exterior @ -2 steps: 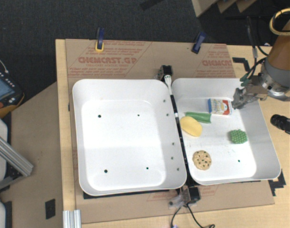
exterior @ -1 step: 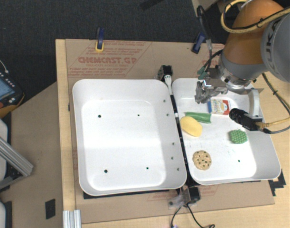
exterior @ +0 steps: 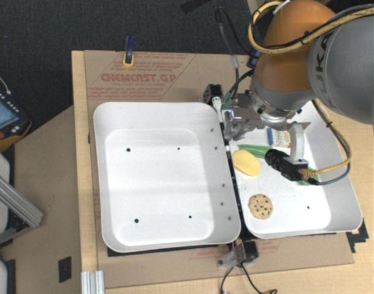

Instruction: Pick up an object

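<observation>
- From where I stand, the arm (exterior: 291,54) reaches in over the right bin (exterior: 333,216), and its wrist hangs low above that bin's upper left corner.
- The gripper (exterior: 267,127) sits under the bulky wrist. Whether it is open or closed I cannot tell, since the housing hides it.
- Everything worth picking lies in the right bin. A yellow lemon-shaped piece (exterior: 246,163) sits close to the wall shared with the left bin (exterior: 104,112), and a green strip (exterior: 255,149) lies just above it, touching or nearly so.
- A small box with blue print (exterior: 280,138) lies directly beneath the wrist, partly covered by it.
- A round cookie (exterior: 260,206) lies on its own lower down, clear of the others.
- I judge the step in hand to be the approach, with the gripper lined up over the cluster near the box and nothing visibly held.
- To do it well, I would commit to one object. The box, the green strip and the yellow piece are crowded together, so a descent between them risks nudging all three and gripping none.
- The yellow piece looks rounded and may roll or squirt sideways, so the grip should centre across its narrow width.
- Being so near the bin wall, the gripper needs room on that side or it may catch the rim.
- The cookie is flat and low, an awkward grip, though it has open floor all round.
</observation>
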### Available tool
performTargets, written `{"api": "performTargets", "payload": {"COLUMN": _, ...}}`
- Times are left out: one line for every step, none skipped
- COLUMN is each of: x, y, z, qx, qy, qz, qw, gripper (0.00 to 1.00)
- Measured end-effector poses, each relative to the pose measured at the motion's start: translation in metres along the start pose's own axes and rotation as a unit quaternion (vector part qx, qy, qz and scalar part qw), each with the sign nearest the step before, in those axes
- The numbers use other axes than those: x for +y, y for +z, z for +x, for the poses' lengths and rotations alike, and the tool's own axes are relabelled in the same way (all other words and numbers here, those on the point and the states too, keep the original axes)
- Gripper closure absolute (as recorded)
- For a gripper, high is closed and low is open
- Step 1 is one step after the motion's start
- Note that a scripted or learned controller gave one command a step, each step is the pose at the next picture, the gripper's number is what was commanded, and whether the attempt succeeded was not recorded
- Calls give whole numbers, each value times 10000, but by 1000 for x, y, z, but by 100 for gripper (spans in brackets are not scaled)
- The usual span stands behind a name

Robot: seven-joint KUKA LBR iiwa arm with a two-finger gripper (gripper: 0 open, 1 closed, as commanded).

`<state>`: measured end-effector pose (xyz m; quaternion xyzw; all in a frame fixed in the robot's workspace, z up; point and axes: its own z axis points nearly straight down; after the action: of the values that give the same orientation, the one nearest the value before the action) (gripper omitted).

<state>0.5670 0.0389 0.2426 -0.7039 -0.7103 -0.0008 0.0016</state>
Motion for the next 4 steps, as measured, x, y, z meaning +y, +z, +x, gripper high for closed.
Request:
{"api": "performTargets", "payload": {"x": -14, "y": -74, "z": 50, "qx": -3, "qy": 10, "qz": -47, "qw": 10000, "gripper": 100}}
{"api": "performTargets", "payload": {"x": -39, "y": -81, "z": 22, "qx": -16, "qy": 55, "qz": 2, "qw": 10000, "gripper": 100}}
{"api": "performTargets", "payload": {"x": -53, "y": -87, "z": 34, "qx": -13, "qy": 37, "qz": 5, "qw": 10000, "gripper": 100}}
{"api": "performTargets", "payload": {"x": -60, "y": -123, "z": 102, "qx": -6, "qy": 12, "qz": -26, "qw": 10000, "gripper": 100}}
